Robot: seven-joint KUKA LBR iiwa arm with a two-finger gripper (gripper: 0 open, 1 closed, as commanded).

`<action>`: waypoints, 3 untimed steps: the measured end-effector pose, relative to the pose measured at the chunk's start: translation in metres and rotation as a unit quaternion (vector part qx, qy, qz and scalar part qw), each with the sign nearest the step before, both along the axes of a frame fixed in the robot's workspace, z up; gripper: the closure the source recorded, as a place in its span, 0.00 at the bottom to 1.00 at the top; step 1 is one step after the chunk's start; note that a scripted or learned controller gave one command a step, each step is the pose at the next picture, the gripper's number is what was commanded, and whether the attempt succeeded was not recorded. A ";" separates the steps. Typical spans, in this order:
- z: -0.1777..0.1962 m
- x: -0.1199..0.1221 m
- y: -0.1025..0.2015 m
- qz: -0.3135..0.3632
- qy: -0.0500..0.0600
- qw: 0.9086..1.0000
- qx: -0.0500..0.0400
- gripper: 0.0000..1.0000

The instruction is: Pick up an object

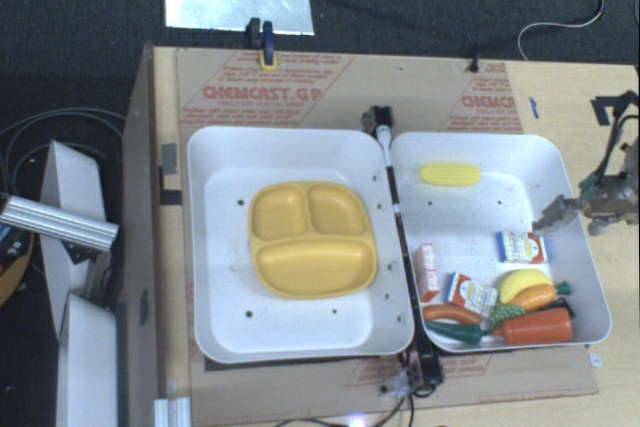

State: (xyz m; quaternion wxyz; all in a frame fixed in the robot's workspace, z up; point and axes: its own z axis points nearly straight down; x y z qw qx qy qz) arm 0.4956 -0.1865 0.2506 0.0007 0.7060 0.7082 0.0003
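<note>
2 shallow white bins are sitting side by side on a cardboard sheet (300, 85); both look like smooth moulded plastic with rounded corners. The left bin (215, 245) is holding a glossy yellow plate (312, 238) with 3 compartments. The right bin (540, 160) is carrying a yellow corn cob (450, 175) near its far wall, lying well apart from the rest; a small blue and white box (521, 246) is lying mid-bin; a red and white carton (427, 271), an orange and white carton (470, 293), a lemon (521, 284), a red sausage (449, 313), a green pepper (462, 332) and a carrot (538, 326) are crowding the near corner, touching. The gripper (553, 213) is hanging over the right rim; nothing is showing between its fingers; how wide they stand I cannot tell.
</note>
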 end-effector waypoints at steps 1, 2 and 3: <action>-0.113 0.010 0.055 0.000 0.002 1.000 0.001 0.00; -0.085 0.073 0.102 0.001 -0.001 1.000 0.001 0.00; -0.167 0.137 0.095 0.001 0.001 1.000 0.000 0.00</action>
